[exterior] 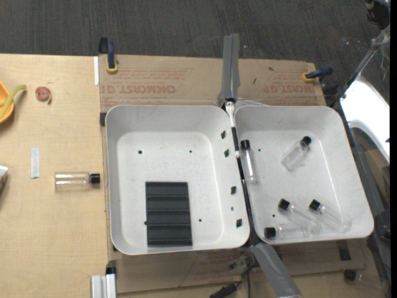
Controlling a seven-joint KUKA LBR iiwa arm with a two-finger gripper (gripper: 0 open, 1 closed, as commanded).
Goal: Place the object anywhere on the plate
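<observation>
A black ridged plate (167, 214) lies flat in the left bin (124, 135), near its front wall. The right bin (335, 129) holds several clear vials with black caps. One vial (296, 153) lies tilted towards the back right. Another vial (248, 161) rests along the bin's left wall. Three more lie near the front: one vial (296, 212), one vial (329, 215) and one vial (286, 231) by the front wall.
Left of the bins, a loose clear vial (75, 179) lies on the wooden bench. A yellow object (6, 101) and a small pink disc (42, 93) sit at the far left. Clamps (108, 54) hold cardboard behind the bins. A white and grey structure (367, 104) stands at the right.
</observation>
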